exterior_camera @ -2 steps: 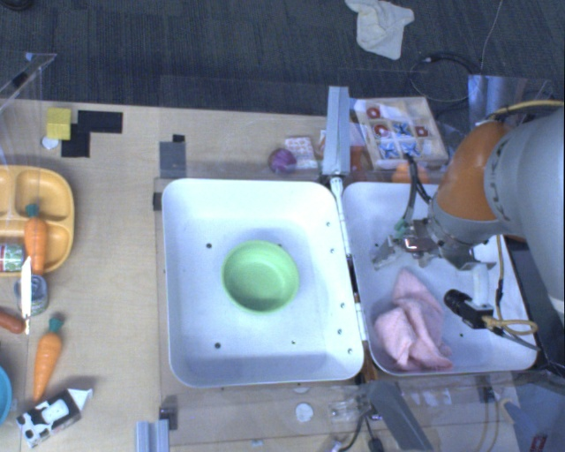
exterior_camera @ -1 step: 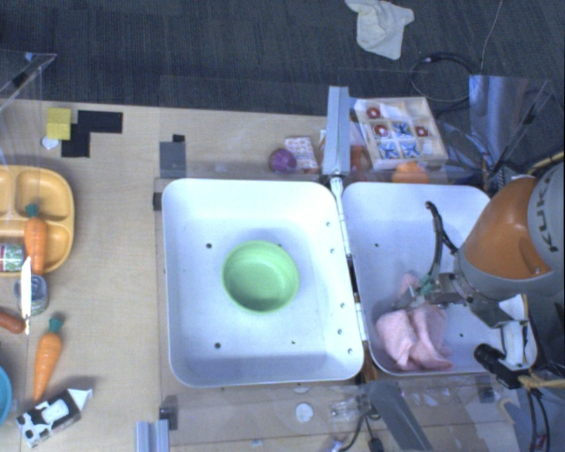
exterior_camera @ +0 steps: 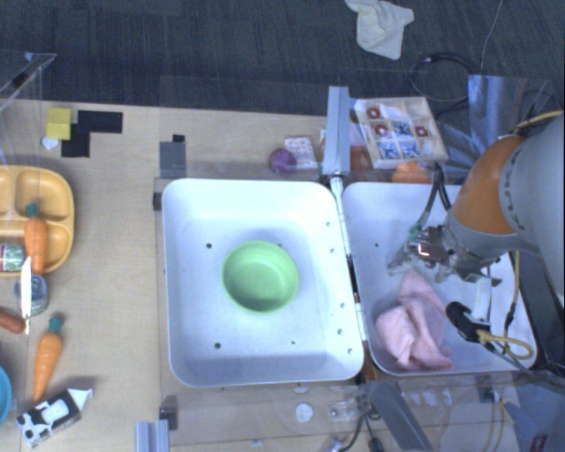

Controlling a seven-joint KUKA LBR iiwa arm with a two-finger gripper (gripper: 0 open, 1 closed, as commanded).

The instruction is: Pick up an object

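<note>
Pink cloth (exterior_camera: 411,331) lying crumpled in the right bin (exterior_camera: 371,221), toward that bin's near corner. Directly above the cloth, at its far edge, the gripper (exterior_camera: 425,254), reaching down from the grey arm (exterior_camera: 530,203) with its orange band (exterior_camera: 484,190); impossible to tell from this angle whether open or closed, or whether touching the cloth. Just right of the cloth, a black and yellow cable (exterior_camera: 485,335) looping off the wrist.

Left of the cloth, across the divider, the left bin (exterior_camera: 190,265) with a green bowl (exterior_camera: 259,276) sitting upright at its middle.

Beyond the cloth, past the bin's far rim, a flat box (exterior_camera: 397,131) printed with red and blue squares, no words legible; left of that box a small purple ball (exterior_camera: 282,160) beside a pink packet (exterior_camera: 302,152), print too small to read. Farther still, on the dark floor, a crumpled white rag (exterior_camera: 380,26).

Far left of the cloth, at the bench's edge, a yellow divided tray (exterior_camera: 53,190) holding a toy carrot (exterior_camera: 34,243); a second carrot (exterior_camera: 46,351) lying nearer, and a small black-and-white carton (exterior_camera: 51,415) below it, markings unreadable. Toward the far left corner, a yellow block (exterior_camera: 58,122) next to black blocks (exterior_camera: 93,131).
</note>
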